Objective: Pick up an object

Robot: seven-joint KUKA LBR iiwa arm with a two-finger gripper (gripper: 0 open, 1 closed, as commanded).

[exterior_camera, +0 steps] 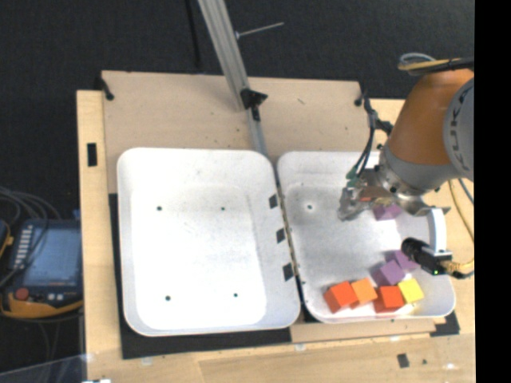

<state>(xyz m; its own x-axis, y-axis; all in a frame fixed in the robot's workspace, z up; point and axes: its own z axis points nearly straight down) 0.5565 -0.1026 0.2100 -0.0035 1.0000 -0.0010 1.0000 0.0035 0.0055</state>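
The arm (427, 130), grey with an orange band, comes in from the right side of the frame and bends down over the right bin (319, 174). Its pincer (351, 206) hangs over the upper middle of that bin, above bare white floor. Whether the pincer is open or closed cannot be told from this angle, and no object is seen between its tips.

A small purple block (389, 211) lies just right of the pincer, partly hidden beneath the wrist housing. The other objects are gathered in the lower right corner of the same bin, well apart from the pincer: a larger purple block (393, 268), a yellow block (411, 290) just below and right of it, a red-orange block (390, 298), a lighter orange block (365, 290) and another red-orange block (342, 296) at the left end of the row.

The left bin (196, 238) sits beside it on the tan worktop (184, 106). A slanted metal pole (227, 46) crosses the upper middle of the frame.
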